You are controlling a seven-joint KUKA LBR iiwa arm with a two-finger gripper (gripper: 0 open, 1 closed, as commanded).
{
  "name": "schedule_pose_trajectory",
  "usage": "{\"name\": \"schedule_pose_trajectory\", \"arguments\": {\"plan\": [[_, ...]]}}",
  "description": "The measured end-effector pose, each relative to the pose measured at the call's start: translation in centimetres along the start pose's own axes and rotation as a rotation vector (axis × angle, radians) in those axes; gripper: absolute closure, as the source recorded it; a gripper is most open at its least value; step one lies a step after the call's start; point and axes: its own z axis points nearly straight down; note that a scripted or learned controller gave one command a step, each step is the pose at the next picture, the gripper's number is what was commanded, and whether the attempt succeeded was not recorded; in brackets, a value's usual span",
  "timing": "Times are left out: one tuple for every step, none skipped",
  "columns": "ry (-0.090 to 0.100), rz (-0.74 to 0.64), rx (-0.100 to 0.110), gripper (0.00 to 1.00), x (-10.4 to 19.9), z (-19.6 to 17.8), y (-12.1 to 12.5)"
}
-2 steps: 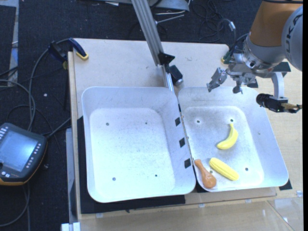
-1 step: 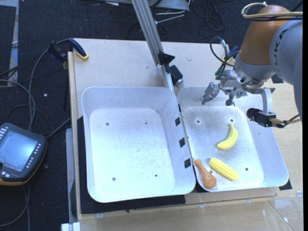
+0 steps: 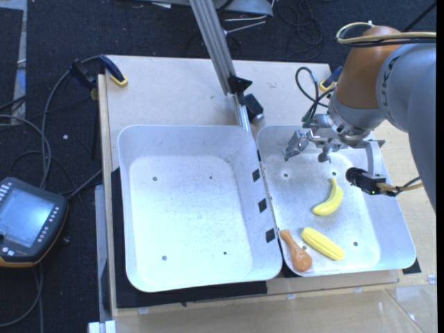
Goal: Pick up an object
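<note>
My gripper (image 3: 307,151) hangs over the far part of the right bin (image 3: 388,217), fingers open with nothing between them. A yellow banana (image 3: 329,200) lies in the middle of that bin, below and to the right of the fingertips. Nearer the front edge rests a yellow corn cob (image 3: 322,243), and beside it, at the front left corner, an orange carrot (image 3: 296,251). All three lie on the bin floor, apart from the gripper.
The left bin (image 3: 187,207) sits beside the right one, sharing a raised divider with black clips (image 3: 263,203). A slanted aluminium post (image 3: 218,47) rises from the back of the bench. A black clamp with a yellow handle (image 3: 104,71) grips the bench's far left corner.
</note>
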Motion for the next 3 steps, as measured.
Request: {"name": "schedule_pose_trajectory", "arguments": {"plan": [[0.000,0.000,0.001,0.00,0.0,5.3,-0.1],[-0.001,0.000,-0.005,1.00,0.0,4.0,0.0],[-0.001,0.000,-0.009,1.00,-0.6,-1.9,0.2]]}}
